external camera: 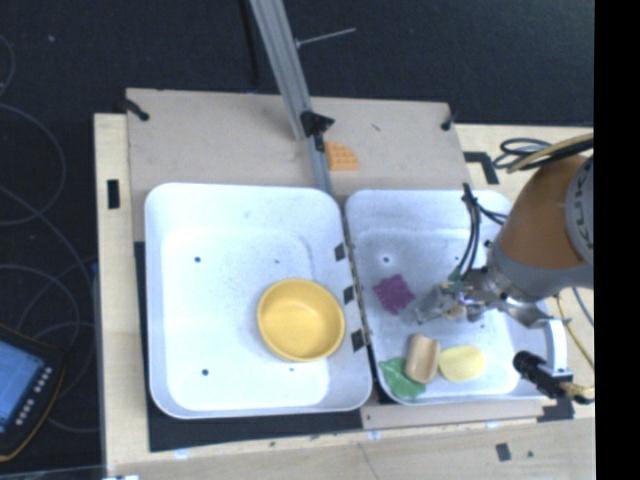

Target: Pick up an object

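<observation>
Nothing is lifted yet: the hand [447,304] hangs low in the right bin [420,208], its grip impossible to judge, just beside the purple block [393,292], with the yellow lump [462,363] near the bin's front edge.

Soft, slightly blurred overhead view; bright glare on white bins [180,268], dark surround.

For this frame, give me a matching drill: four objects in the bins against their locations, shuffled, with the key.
Objects:
1. yellow bowl
2. purple block
3. pale yellow lump
4. green piece

Places:
A. right bin, near front rim, right of the tan cylinder
B. left bin
C. right bin, front left corner
D. right bin, middle, left of the gripper

Pairs: 1-B, 2-D, 3-A, 4-C
</observation>
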Robot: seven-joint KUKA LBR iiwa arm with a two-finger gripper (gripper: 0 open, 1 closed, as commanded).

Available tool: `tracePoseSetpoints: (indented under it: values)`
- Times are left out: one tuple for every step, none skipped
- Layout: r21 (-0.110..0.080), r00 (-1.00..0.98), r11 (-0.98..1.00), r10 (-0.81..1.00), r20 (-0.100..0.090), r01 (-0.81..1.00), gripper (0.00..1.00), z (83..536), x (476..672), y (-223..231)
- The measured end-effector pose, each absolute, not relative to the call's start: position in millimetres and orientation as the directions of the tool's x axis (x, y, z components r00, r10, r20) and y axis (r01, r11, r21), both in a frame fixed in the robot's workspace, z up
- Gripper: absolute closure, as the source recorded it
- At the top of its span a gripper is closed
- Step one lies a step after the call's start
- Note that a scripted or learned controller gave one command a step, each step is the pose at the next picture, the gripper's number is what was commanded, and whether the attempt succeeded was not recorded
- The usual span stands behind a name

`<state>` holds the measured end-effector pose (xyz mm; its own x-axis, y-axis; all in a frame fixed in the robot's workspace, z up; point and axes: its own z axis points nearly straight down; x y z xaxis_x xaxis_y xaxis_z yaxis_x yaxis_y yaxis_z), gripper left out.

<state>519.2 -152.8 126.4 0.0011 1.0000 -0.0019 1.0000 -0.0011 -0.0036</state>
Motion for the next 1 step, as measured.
tracePoseSetpoints:
  values:
    - [0.0,0.002,-0.002,1.0,-0.003,1.0,0.0,100.1,519.3,-154.8]
